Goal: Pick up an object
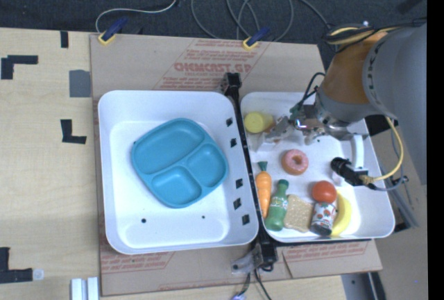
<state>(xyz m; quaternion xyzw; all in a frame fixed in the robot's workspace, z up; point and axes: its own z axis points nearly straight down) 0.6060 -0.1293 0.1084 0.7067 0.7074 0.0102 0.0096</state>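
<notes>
Hovering over the right bin (378, 226), claw (288, 126) low beside the yellow ball (254, 122).
Whether the claw is parted or closed I cannot tell, and nothing visibly sits in it. The ball lies near the bin's top-left corner, close to the divider wall; a good grasp probably means centring squarely over it, descending straight and clear of the pink donut (295, 162).

Blue sectioned plate (180, 162) lies in left white bin (114, 173). Brown cardboard sheet (201, 62) under both bins. Grey cables (236, 3) looped on dark floor behind bench.
</notes>
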